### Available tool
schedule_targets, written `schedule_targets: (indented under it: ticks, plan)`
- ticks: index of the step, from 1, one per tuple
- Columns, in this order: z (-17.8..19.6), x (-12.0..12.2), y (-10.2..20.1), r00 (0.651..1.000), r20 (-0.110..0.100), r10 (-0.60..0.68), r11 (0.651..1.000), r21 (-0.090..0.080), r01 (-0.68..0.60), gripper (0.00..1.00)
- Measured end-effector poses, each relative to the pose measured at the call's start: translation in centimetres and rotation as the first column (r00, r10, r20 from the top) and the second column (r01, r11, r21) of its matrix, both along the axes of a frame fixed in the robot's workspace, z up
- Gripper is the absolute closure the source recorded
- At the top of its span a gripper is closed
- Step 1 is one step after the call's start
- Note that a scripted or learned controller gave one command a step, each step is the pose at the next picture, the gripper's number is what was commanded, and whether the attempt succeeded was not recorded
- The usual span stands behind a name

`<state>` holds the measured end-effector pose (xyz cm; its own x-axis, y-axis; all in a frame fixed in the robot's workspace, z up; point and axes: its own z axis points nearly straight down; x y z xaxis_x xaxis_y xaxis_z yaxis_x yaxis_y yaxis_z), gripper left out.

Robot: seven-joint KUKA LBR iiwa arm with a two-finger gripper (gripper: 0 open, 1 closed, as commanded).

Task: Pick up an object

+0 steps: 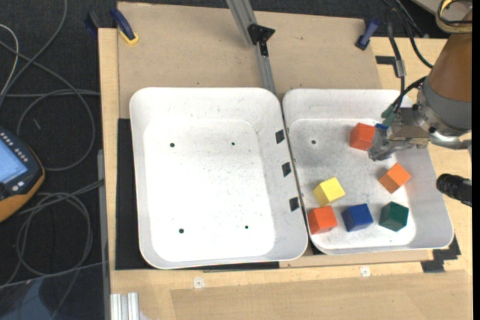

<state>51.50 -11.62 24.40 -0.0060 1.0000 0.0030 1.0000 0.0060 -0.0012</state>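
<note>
Nearest the camera, along the front wall of the right bin (442, 232), a red-orange cube (323, 219), a blue cube (358, 216) and a green cube (394, 216) lie in a row. A yellow cube (328, 190) and an orange cube (394, 177) lie behind them. Farther back, the gripper (382, 146) sits low, just beside another orange-red cube (362, 136); if its fingers are open or closed is not possible to tell. The left bin (150, 109) is beside.

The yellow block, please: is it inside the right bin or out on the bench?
Inside. The yellow block rests on the right bin's white floor, near its left wall, above an orange block.
</note>
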Motion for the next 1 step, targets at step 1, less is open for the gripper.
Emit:
schedule_targets:
  ticks: [1]
  plan:
    - [0.98,1.34,5.54,1.0,0.004,0.002,1.0,-0.001,-0.002,1.0]
